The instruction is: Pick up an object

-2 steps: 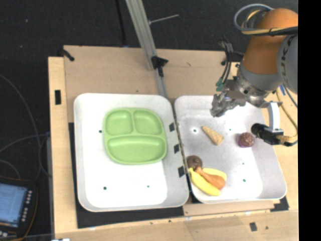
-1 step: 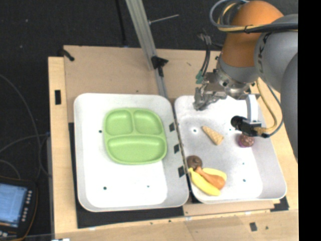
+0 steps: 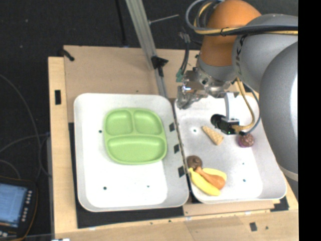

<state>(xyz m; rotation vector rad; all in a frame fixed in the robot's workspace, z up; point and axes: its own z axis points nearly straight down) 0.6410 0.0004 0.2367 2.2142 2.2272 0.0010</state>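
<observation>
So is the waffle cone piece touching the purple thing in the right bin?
Apart. The camera view shows bare white bin floor between the waffle cone piece and the purple thing, which lies further toward the bin's right side.

A pale wooden bench (image 3: 115,69) is sitting on dark carpeted floor (image 3: 30,29), with a metal pole (image 3: 143,34) slanting upward and a lit screen (image 3: 14,205) glowing at lower left.
</observation>
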